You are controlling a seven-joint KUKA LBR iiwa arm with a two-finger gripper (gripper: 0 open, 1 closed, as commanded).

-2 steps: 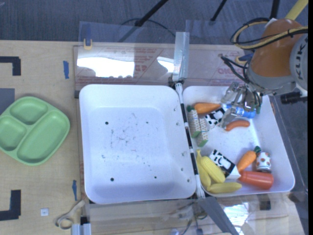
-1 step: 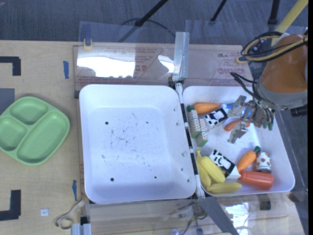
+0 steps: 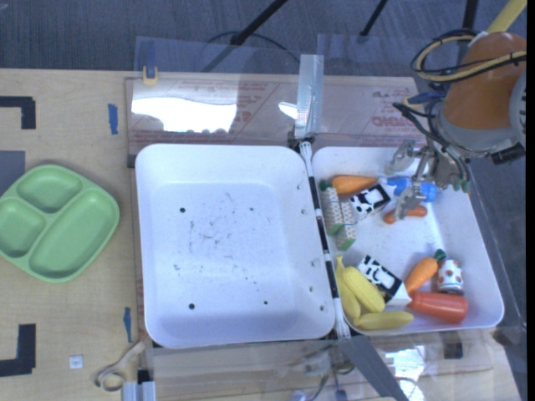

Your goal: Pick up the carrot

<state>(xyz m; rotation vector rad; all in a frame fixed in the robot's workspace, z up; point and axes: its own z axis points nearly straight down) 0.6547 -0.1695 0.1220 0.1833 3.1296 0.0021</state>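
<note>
Toward the frame's upper right, the gripper hangs over the right bin; whether it grips anything cannot be told. One carrot lies lower right, another near the divider.

We look down on a pale wooden bench with black corner marks printed near its left edge and short strips of blue tape stuck to it. Beyond its far edge lies a dark grey carpeted floor, crossed by thin black stand legs. A clear plastic sheet stands along the back of the bench and catches a bright white glare from overhead light. Near the sheet's left end we see a small yellow clip. At the front edge lies a loop of tan cord.
</note>
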